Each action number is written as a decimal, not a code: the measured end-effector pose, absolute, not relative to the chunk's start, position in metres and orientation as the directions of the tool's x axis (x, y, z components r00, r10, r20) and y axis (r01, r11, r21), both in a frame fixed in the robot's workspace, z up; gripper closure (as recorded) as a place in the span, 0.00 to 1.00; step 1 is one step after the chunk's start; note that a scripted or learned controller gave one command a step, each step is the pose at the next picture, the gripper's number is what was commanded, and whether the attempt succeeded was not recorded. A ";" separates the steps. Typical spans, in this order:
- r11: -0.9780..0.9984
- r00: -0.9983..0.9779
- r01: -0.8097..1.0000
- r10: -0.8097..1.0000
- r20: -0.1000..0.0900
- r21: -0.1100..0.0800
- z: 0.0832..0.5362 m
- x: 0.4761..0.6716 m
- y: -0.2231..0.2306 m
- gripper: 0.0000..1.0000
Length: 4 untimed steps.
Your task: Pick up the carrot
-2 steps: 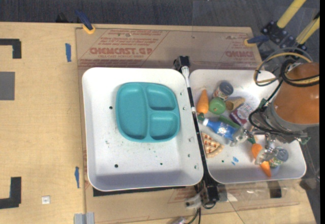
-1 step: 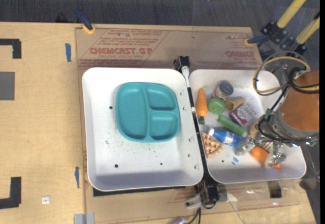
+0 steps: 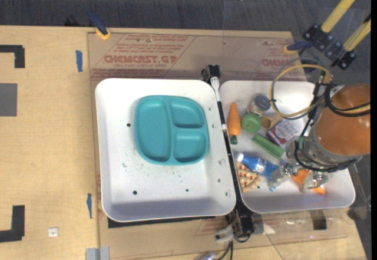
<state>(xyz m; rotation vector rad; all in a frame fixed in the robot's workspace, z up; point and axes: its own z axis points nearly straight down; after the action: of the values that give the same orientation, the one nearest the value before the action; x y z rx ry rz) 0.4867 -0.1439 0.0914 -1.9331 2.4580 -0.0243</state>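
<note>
The gripper (image 3: 306, 177) hangs low over the right bin (image 3: 344, 197); its grip cannot be made out. The carrot (image 3: 234, 119) lies well apart, by the left wall.

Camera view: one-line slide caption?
Arm over the right bin, carrot lying untouched by its left wall; teal plate in left bin.

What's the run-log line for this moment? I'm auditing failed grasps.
gripper: low in right bin | carrot: by left wall, untouched | grasp: none
</note>
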 end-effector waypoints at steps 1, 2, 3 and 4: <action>-0.052 0.052 -0.998 -0.999 -0.006 -0.020 0.090 0.486 -0.159 0.00; 0.336 -0.336 -0.942 -0.942 -0.005 -0.005 0.090 0.483 -0.170 0.00; 0.001 -0.001 -1.000 -1.000 -0.010 -0.014 0.090 0.485 -0.186 0.00; 0.005 -0.005 -1.000 -1.000 -0.011 -0.023 0.102 0.488 -0.186 1.00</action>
<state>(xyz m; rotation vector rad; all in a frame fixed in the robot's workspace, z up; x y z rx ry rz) 0.4884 -0.1856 0.1021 -2.1990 2.2096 -0.0137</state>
